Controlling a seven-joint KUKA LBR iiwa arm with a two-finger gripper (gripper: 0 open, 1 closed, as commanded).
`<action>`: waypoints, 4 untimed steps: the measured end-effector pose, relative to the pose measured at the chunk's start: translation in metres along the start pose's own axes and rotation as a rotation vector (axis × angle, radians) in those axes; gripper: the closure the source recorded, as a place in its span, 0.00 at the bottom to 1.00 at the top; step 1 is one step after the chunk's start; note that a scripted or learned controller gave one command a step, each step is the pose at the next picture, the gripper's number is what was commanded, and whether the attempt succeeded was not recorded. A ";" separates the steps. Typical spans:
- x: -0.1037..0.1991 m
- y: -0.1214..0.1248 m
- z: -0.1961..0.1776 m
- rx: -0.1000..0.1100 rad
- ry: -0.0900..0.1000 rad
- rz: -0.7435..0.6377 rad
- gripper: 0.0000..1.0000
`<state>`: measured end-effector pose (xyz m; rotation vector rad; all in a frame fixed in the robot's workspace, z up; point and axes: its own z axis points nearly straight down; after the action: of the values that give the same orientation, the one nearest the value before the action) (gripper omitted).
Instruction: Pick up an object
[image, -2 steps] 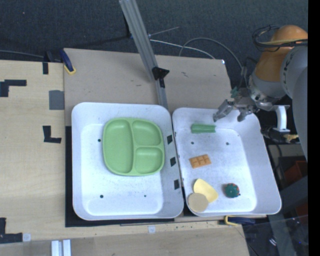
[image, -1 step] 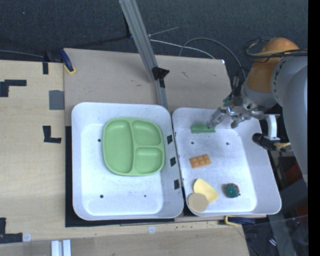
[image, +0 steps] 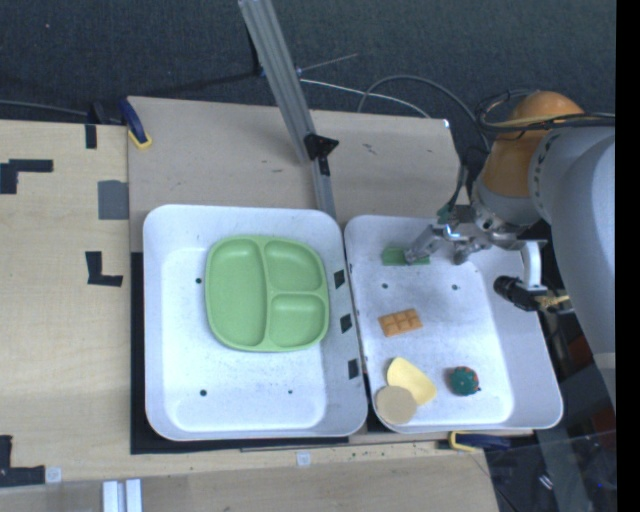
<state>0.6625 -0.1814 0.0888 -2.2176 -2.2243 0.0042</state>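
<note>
Camera view: I see the gripper (image: 432, 243) over the right bin (image: 520, 345), jaws touching a green block (image: 395, 257); can't tell their state.

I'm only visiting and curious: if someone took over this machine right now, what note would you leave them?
Tool: low at the far end of the right bin, by a small green piece; whether it grips it can't be told.
Same bin: orange waffle block, yellow piece, tan disc, green-and-red ball.
Left bin: green divided plate.
Done: no lift seen. Left: grasp and raise one object.
</note>
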 end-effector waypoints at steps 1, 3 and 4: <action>0.001 0.001 -0.012 -0.001 -0.001 -0.002 1.00; 0.002 0.002 -0.117 -0.006 0.001 0.000 1.00; 0.003 0.003 -0.171 -0.007 0.000 0.001 1.00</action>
<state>0.6659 -0.1785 0.2598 -2.2219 -2.2270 -0.0039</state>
